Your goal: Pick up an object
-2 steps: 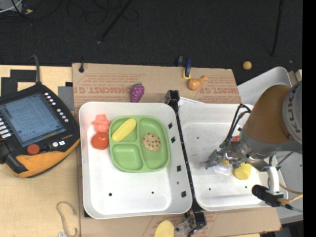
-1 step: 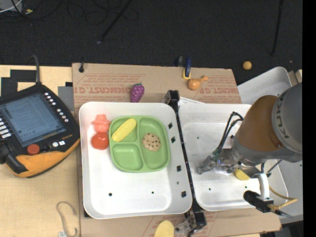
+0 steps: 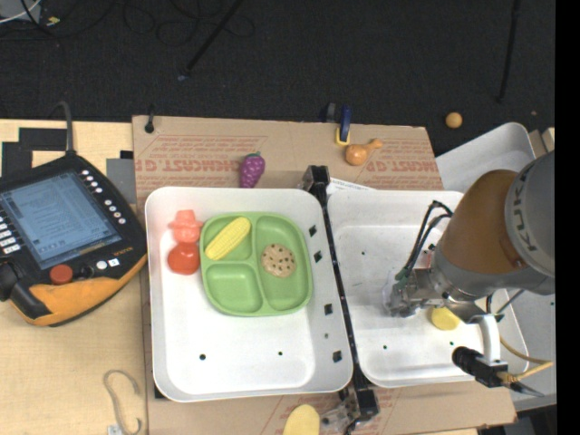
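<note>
1. A control pendant lies at the far left of the bench.
2. In the left bin, a red toy stands beside a green divided tray holding a corn cob and a cookie.
3. A purple grape bunch and an orange pear lie on cardboard behind the bins.
4. In the right bin, the hand is down near the floor; whether it is apart or together cannot be told.
5. A yellow object lies just right of the hand.
</note>
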